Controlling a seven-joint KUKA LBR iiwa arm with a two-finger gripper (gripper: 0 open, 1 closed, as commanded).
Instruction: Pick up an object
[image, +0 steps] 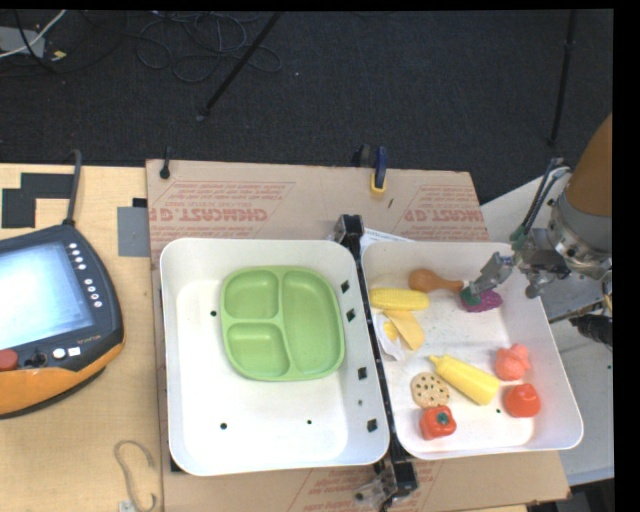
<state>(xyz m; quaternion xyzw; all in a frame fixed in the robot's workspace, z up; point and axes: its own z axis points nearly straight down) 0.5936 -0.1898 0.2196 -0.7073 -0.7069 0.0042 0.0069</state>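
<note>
The purple toy (482, 299) lies in the right bin (560, 425), near its far edge, directly under the claw (510, 272), whose fingers stand spread and hold nothing. A drumstick (432, 281) lies just to its left; corn (398, 298) farther. The bin floor around it is flat, leaving room to close.

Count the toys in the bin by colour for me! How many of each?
Yellow: 3, the corn, the wedge slices and the bottle.
Red: 2, the pepper and the tomato.
Pink: 1.
Purple: 1.
Brown: 2, the drumstick and the cookie.
Total: 9.
</note>
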